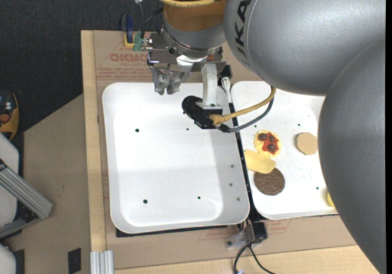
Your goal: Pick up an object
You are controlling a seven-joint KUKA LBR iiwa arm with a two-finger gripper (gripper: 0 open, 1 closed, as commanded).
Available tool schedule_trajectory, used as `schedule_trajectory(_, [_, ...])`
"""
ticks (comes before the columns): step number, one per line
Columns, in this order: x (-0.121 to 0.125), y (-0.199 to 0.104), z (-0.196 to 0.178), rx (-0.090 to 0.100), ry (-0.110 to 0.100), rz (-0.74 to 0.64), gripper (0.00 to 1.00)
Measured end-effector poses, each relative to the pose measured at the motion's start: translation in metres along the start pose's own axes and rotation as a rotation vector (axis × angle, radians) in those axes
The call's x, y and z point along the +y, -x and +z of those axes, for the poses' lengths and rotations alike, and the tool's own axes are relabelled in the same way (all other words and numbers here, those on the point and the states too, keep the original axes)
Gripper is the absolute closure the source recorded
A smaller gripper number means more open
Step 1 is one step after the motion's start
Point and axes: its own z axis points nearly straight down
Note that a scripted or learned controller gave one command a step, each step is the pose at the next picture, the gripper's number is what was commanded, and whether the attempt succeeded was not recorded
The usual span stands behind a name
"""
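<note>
Jaws: can't tell if apart or together, you see only grey tips bunched close. Nothing visible between them. Gripper [166,86] hangs over far edge of left bin [171,205]. Objects all in right bin [288,208]: red-topped piece [267,142], yellow piece [260,162] touching brown disc [269,182], tan disc [306,143]. All well apart from gripper.
</note>
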Motion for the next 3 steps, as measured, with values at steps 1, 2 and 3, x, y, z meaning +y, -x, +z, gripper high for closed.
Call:
schedule_trajectory(1, [-0.013, 0.001, -0.032, 0.005, 0.015, 0.001, 1.00])
schedule_trajectory(2, [0.008, 0.002, 0.041, 0.000, 0.002, 0.004, 1.00])
schedule_trajectory(3, [0.028, 0.001, -0.082, 0.008, 0.027, 0.000, 1.00])
